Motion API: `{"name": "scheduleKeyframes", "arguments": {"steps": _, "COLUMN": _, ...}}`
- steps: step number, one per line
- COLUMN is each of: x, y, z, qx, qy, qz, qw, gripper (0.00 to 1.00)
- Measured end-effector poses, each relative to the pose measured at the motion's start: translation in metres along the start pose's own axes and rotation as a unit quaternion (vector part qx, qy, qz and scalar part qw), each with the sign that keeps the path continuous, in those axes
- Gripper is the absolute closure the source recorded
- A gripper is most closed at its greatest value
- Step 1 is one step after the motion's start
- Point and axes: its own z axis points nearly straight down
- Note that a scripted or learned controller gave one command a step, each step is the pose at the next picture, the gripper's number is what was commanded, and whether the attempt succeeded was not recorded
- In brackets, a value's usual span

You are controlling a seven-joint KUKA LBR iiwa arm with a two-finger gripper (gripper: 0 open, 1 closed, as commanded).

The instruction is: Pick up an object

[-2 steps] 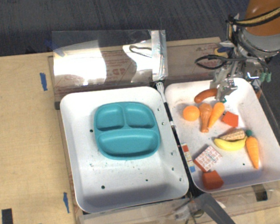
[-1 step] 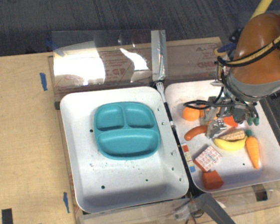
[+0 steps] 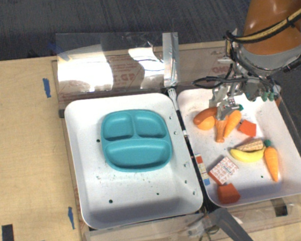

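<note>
I am seeing the gripper (image 3: 228,104) hanging low in the right bin (image 3: 298,181), just above the carrots (image 3: 225,125) near the far wall. I cannot tell whether its fingers are open or closed, so the pick is looking undone. The near toys are crowding; the divided plate (image 3: 136,139) is sitting well apart.

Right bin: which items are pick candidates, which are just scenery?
Candidates: orange carrot under the tool, orange wedge, red block, yellow banana, second carrot, patterned card box, red cube.

Scenery: teal divided plate, left white bin.
</note>
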Motion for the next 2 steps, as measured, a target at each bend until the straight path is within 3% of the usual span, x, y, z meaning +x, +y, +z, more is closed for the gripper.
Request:
{"name": "scheduleKeyframes", "arguments": {"steps": 1, "x": -0.016, "y": 0.043, "z": -0.009, "qx": -0.001, "qy": 0.000, "qz": -0.047, "qw": 0.9989, "gripper": 1.00}}
{"name": "scheduleKeyframes", "arguments": {"steps": 2, "x": 0.103, "y": 0.054, "z": -0.035, "qx": 0.000, "qy": 0.002, "qz": 0.008, "qw": 1.0000, "gripper": 1.00}}
